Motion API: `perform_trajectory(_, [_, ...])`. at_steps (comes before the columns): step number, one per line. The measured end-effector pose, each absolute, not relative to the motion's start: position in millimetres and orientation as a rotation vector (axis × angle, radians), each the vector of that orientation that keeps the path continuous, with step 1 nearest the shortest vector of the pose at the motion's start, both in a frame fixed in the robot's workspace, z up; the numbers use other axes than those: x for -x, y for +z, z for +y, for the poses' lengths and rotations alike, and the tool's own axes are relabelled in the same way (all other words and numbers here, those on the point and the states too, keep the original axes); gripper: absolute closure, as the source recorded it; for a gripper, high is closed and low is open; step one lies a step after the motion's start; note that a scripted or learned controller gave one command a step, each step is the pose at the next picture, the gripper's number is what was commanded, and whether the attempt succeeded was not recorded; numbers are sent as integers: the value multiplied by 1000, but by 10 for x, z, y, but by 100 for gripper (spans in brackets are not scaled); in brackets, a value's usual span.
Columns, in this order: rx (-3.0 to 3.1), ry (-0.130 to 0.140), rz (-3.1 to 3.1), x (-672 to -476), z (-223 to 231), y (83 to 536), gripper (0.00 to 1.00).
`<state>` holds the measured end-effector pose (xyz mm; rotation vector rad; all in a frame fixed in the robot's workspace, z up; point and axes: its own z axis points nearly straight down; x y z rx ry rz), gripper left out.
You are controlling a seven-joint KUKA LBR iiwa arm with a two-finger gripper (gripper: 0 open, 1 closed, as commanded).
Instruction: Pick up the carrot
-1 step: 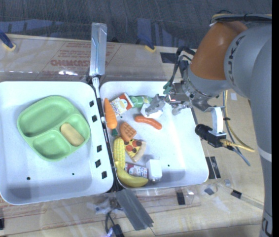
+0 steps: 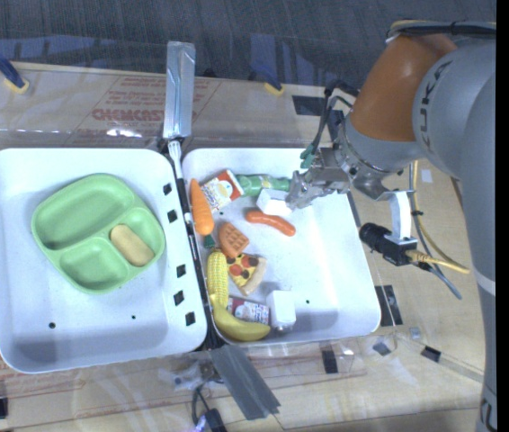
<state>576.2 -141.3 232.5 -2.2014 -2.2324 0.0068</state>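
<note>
- Camera view: the gripper hangs low over the far right part of the right bin, at the end of the grey arm that reaches in from the right. Whether it is wide or narrow I cannot tell from this slant, and nothing can be seen held in it.
- Just under and beside the gripper lie a small white block and a green item; a red sausage lies a little nearer the camera than the gripper.
- The carrot lies well to the gripper's left, along the bin's left wall next to the divider, its long axis running roughly away from the camera. A white-and-red packet sits between the gripper and the carrot's far end.
- Nearer the camera from the carrot, further from the gripper, are a waffle-like piece, a pizza slice, a corn cob and a banana.
- Far left of the gripper, in the left bin, a green divided plate holds a tan oval piece.
- Judgement on the step: the gripper probably must travel left across the bin, clear of the packet, and come down on the carrot's middle, closing across its narrow width.
- The wall close beside the carrot is the likely trouble; one side of the grasp has little room there, so a slight offset from the wall may help.
</note>
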Motion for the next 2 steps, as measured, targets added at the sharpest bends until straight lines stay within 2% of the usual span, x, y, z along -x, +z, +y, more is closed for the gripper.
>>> perform_trajectory(1, [2271, -2, -2176, -6045, -1627, 4450, 100])
perform_trajectory(2, [2268, 1, -2175, -6046, -1621, 4432, 0])
